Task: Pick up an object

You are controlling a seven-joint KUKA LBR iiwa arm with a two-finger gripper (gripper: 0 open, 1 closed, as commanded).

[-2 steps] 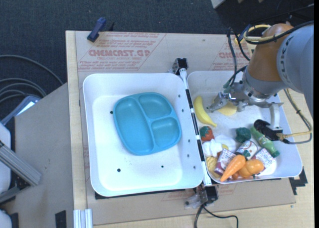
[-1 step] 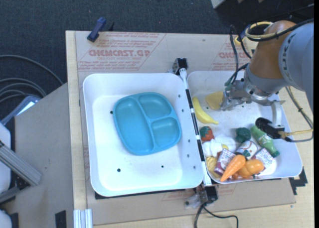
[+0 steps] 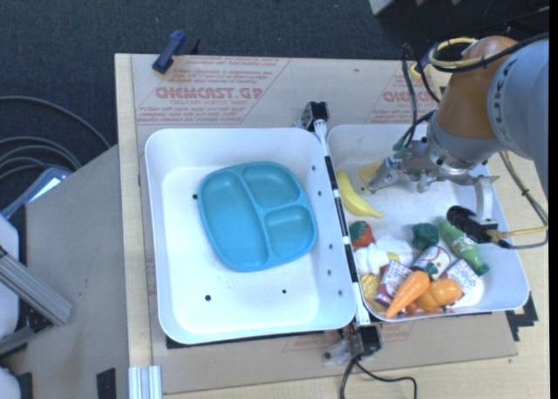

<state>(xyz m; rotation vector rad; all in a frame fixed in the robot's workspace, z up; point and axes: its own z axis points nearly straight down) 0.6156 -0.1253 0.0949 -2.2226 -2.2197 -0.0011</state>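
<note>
Gripper (image 3: pixel 384 178), grip state unclear, hangs just right of the banana (image 3: pixel 356 198).

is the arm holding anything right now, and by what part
Cannot be told. The gripper sits low in the right bin beside the banana, but nothing is visibly held.

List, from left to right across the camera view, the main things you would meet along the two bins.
blue divided plate → banana → gripper → green bottle
</note>
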